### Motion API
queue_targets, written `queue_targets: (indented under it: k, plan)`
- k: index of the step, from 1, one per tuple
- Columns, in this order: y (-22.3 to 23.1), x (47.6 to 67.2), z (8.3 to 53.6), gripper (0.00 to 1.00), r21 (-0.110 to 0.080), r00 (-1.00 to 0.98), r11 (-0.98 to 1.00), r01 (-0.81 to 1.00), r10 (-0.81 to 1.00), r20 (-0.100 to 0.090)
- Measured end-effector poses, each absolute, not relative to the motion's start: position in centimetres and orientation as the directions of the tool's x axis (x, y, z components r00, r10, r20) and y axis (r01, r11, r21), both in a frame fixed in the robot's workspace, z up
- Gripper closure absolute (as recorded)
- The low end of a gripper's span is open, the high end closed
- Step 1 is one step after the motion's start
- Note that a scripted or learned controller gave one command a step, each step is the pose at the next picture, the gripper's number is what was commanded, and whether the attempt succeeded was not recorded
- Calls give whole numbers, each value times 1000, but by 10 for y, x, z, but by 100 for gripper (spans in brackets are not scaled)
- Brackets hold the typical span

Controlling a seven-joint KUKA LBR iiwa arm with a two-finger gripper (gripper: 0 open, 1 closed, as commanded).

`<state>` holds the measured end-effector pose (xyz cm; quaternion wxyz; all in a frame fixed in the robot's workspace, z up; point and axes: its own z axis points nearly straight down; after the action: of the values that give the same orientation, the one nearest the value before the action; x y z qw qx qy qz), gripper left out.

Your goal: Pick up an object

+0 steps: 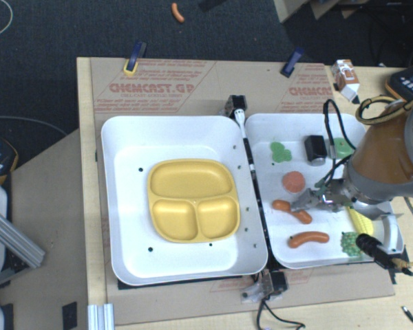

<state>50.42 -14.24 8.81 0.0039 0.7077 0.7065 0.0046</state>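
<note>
Nearest the camera, an orange sausage (pixel 308 238) lies at the right bin's (pixel 261 133) front. Gripper (pixel 310 202) sits low over a smaller sausage (pixel 292 212); finger state cannot be told. Red round piece (pixel 293 181) lies just behind. Left bin (pixel 117 184) holds a yellow divided tray (pixel 193 199).

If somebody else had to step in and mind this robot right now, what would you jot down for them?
Gripper: low in the right bin, beside the small sausage; I cannot tell whether it grips anything.
Also in that bin: red round piece, longer sausage, green leaf piece, broccoli, corn, black block.
Left bin: yellow divided plate.
Done: arm lowered among the toy food.
Left: grasp one piece and lift it.
</note>
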Motion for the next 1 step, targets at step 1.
queue_targets:
  k: [1]
  plan:
    - [-143,506,101,100,20,1,-1,1000,1000,-3]
